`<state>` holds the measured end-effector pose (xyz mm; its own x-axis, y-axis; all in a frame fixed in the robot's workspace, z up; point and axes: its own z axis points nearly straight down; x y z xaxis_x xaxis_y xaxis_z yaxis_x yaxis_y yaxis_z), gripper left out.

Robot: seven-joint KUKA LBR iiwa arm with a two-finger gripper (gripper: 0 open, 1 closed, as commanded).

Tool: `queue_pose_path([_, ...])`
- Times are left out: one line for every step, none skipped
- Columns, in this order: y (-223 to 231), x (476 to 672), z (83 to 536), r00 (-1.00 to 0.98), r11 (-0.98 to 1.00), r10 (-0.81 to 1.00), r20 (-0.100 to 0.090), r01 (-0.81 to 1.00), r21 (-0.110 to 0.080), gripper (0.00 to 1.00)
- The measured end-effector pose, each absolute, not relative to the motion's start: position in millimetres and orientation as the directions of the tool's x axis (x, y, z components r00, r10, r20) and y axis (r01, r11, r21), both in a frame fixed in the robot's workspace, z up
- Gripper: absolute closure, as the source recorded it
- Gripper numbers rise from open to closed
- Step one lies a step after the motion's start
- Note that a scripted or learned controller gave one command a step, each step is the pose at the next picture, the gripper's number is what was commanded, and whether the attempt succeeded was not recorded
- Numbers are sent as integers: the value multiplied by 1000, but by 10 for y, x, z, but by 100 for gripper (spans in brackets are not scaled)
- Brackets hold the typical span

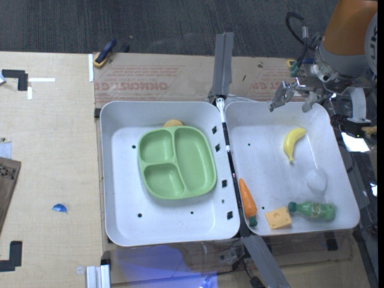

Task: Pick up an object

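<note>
Seen from the fixed camera above the bench, the gripper (294, 97) hangs over the far rim of the right-hand bin (264, 161), its two fingers spread apart with nothing between them. Below and just nearer the camera lies a banana (293, 143), the closest candidate for the pick; a pale, rounded object (316, 180) sits beyond it toward the front, near a green bottle (312, 210) lying on its side, a yellow wedge of cheese (278, 218) and a carrot (246, 198) pressed against the bin's left wall. The left-hand bin (120, 179) holds a green divided plate (177, 161), with something yellow (173, 123) peeking from behind its far edge (too hidden to name). By the look of it, the task stands at the approach: nothing is lifted yet. The next move likely calls for travelling toward the banana, descending, and turning the fingers to straddle its narrow width before closing.
</note>
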<state>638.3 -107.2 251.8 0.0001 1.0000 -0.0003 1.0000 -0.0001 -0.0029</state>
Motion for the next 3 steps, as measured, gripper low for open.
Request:
queue_pose_path([-1045, 5858, 2996, 94, -94, 996, -1, 996, -3, 0])
queue_pose_path([-1265, 6309, 3104, 27, -27, 1000, -3, 1000, -1, 0])
queue_pose_path([-1535, 6452, 1147, -44, 44, 999, -1, 999, 1, 0])
